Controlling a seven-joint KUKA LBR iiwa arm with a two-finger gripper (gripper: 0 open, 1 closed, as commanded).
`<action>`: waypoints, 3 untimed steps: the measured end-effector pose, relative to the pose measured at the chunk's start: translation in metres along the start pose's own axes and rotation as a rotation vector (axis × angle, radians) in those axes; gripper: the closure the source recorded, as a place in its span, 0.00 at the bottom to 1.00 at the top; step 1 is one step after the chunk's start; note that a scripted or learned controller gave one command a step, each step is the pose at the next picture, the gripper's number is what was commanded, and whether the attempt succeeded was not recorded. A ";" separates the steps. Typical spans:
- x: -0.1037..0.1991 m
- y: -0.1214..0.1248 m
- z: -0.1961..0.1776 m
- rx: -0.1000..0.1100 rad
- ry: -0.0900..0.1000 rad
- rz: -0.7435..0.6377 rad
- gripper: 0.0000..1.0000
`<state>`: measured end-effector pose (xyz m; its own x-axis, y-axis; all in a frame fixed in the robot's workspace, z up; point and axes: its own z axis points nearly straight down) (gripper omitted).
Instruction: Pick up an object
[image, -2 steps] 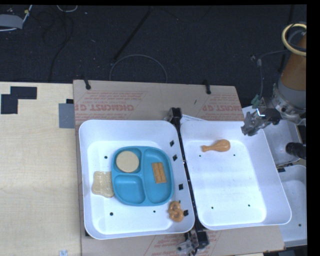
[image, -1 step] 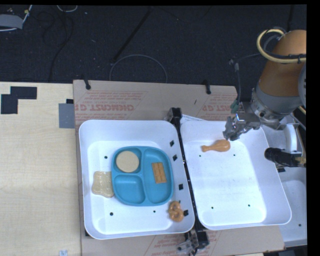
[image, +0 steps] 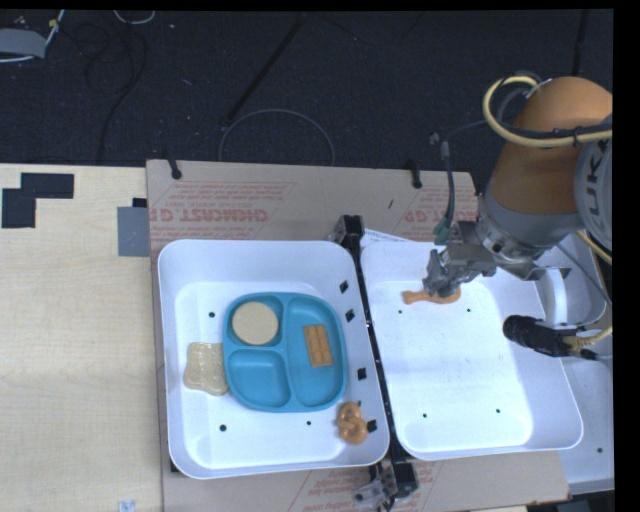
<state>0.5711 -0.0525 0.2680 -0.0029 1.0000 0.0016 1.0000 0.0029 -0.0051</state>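
My gripper (image: 443, 282) hangs low over the back of the right bin (image: 480, 400), its dark fingers pointing down. Right beneath and beside the fingertips lies a small orange object (image: 428, 296) on the bin floor, its left end sticking out. I cannot tell whether the fingers are closed around it. In the left bin (image: 190, 300) a blue divided tray (image: 270, 385) holds a round tan cracker (image: 254, 323) and an orange-brown rectangular piece (image: 318, 346).
A pale yellow piece (image: 206, 367) lies left of the tray and a brown lump (image: 351, 422) at the left bin's front right corner. A black cylinder (image: 535, 335) juts over the right bin's right side. The arm's orange band (image: 555, 125) looms above.
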 end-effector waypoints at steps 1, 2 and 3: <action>0.051 -0.021 0.019 0.001 0.001 -0.001 1.00; 0.099 -0.026 0.024 0.000 -0.001 -0.001 1.00; 0.141 -0.043 0.038 0.001 -0.001 0.000 1.00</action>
